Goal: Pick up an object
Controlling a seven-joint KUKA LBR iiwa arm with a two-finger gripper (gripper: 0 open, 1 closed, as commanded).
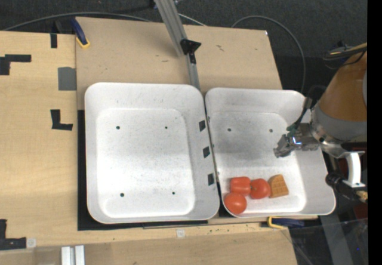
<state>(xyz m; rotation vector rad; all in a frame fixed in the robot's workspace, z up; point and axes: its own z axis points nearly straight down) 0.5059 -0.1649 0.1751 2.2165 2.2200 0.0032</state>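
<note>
Three red tomato-like pieces lie at the front of the right bin (253, 108): one (240, 184), one (259, 188) and one (235, 202) against the front wall. A tan waffle-like block (278, 185) rests beside them on the right. My gripper (283, 148) hangs over the right side of this bin, up and to the right of the objects, apart from them. Nothing shows between its tips.
The left bin (143, 150) stands beside the right one, sharing a middle wall. A grey metal pole (170, 13) slants in from the top. The orange-banded arm (346, 99) fills the right edge. Black tape marks and a blue clamp (80, 34) lie on the bench.
</note>
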